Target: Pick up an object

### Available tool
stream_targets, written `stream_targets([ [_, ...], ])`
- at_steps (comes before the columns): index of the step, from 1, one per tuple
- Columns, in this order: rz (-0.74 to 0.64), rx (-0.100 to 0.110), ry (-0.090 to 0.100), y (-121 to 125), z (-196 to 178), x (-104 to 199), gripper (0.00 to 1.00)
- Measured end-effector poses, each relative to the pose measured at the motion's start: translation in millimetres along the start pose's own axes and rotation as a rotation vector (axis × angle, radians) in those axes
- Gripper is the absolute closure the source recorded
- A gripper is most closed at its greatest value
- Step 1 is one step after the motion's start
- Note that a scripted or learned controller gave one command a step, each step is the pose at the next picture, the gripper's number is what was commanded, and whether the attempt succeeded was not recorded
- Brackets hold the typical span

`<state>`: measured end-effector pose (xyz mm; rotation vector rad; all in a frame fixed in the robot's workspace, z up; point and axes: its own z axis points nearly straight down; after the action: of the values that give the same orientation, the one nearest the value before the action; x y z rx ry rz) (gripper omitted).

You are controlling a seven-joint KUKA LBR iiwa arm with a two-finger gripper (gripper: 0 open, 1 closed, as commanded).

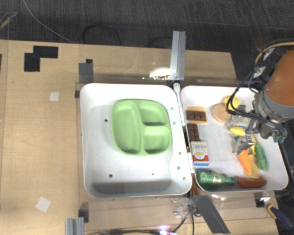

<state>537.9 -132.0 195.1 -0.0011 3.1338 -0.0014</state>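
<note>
The tool (246, 142) hangs low over the right shallow white bin (220, 153), among the toy food at its right side. Whether its fingers are spread or pressed together cannot be told from this slanting view, since the wrist and cables mask them.

The likeliest target is the orange plastic carrot (245, 163), which lies just near of the tool, almost beneath it, with its long axis running near-to-far and slightly tilted. A green plastic vegetable piece (260, 157) lies just to its right, roughly parallel, so fingers closing across the carrot have little room on that side. A yellow plastic banana-like piece (238, 130) sits just far of the tool.

Along the near wall of the bin lie a green plastic bottle (214, 179) and a brown sausage-shaped piece (250, 182), end to end, close to the carrot's near tip. The middle of this bin, left of the tool, is open white floor and gives the freest room for moving. The left shallow white bin (95, 131) holds a light green divided tray (139, 126), well apart from the tool.
</note>
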Motion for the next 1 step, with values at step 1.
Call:
stream_targets([
  [1, -0.114, -0.002, 0.007, -47.2, 89.6, 12.9, 0.0],
])
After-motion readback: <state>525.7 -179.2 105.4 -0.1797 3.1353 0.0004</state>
